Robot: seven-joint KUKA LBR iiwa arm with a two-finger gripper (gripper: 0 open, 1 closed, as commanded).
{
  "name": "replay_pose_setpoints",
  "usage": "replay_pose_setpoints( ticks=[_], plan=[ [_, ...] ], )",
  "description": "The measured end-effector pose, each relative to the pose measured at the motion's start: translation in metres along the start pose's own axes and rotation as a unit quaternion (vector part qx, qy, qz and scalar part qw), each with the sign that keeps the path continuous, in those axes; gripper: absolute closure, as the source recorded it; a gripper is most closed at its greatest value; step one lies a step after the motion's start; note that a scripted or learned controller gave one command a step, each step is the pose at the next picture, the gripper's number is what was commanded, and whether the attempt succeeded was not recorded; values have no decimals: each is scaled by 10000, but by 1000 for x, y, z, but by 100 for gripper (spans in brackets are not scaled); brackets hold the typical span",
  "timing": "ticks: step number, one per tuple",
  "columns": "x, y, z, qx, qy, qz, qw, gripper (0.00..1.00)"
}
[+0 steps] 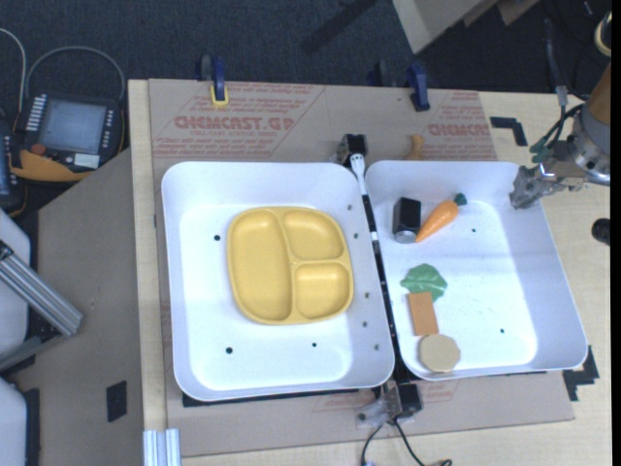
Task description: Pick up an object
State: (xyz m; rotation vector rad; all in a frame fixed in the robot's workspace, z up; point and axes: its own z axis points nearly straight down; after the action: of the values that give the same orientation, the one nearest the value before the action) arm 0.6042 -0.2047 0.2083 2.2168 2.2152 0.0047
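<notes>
Four small things lie in the right bin (543, 260): a toy carrot (437, 218), a black block (407, 216), a tan stick with a green leafy top (423, 302), and a round beige disc (440, 352). The carrot sits in the far left part of the bin, its long axis slanted, green stem end toward the upper right and tip toward the lower left, touching or just beside the black block. The stick runs roughly along the bin's depth, leaf end away from the disc. The left bin (194, 289) holds a yellow divided plate (289, 264). The gripper (529, 188) hangs at the right bin's far right rim, well apart from the carrot, the arm reaching in from the right; whether its fingers are spread or closed cannot be told, and nothing is seen between them.
</notes>
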Motion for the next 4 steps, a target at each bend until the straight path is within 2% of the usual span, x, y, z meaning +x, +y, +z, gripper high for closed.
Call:
replay_pose_setpoints(
  ticks=[1, 3, 4],
  plan=[
    [0, 1, 0, 22, 7, -6, 10000, 100],
    [125, 16, -11, 27, 23, -35, 10000, 100],
    [176, 19, -3, 50, 26, -30, 10000, 100]
  ],
)
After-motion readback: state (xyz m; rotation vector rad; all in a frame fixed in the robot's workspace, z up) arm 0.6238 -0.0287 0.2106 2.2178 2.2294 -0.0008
